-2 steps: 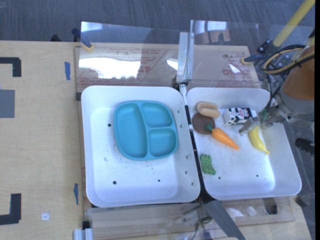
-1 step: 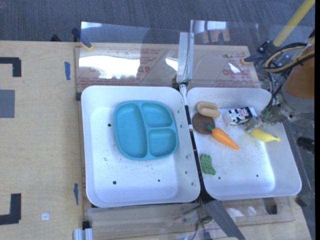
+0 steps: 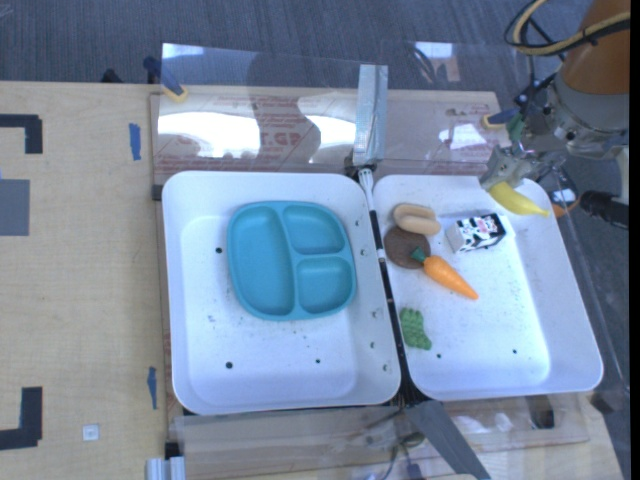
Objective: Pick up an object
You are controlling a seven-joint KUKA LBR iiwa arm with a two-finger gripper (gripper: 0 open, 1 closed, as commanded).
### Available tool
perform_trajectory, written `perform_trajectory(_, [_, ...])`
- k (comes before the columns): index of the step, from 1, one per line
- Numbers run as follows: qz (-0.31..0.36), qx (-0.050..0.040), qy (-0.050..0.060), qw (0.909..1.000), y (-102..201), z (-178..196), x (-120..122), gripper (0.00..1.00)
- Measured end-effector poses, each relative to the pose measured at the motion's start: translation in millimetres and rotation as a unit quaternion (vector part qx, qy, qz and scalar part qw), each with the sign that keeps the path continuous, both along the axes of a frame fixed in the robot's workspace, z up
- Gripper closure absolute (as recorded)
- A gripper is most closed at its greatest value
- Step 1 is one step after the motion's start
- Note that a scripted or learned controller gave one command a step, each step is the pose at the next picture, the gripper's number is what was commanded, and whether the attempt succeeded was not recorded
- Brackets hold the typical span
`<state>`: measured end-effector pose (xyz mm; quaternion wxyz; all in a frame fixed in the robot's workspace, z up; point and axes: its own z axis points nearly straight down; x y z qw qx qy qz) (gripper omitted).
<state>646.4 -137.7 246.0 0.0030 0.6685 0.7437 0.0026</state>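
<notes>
Yellow banana (image 3: 520, 200) just below pincer (image 3: 503, 171) — right bin's (image 3: 560, 368) far corner.

The table (image 3: 70, 268) is pale wood with black and blue tape marks on its left part. Two shallow white bins rest directly on it, side by side and touching: the left bin (image 3: 195, 368) and the right bin (image 3: 560, 348). A clear panel (image 3: 260, 108) stands behind them.

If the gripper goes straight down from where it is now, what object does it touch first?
Probably the yellow banana, which lies just under the gripper at the right bin's far corner. Depth is unclear from this view.
</notes>
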Motion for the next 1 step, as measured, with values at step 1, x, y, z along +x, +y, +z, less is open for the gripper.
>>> perform_trajectory(1, [-0.053, -0.0002, 0.002, 0.9986, 16.3, -119.5, 2.0, 1.0])
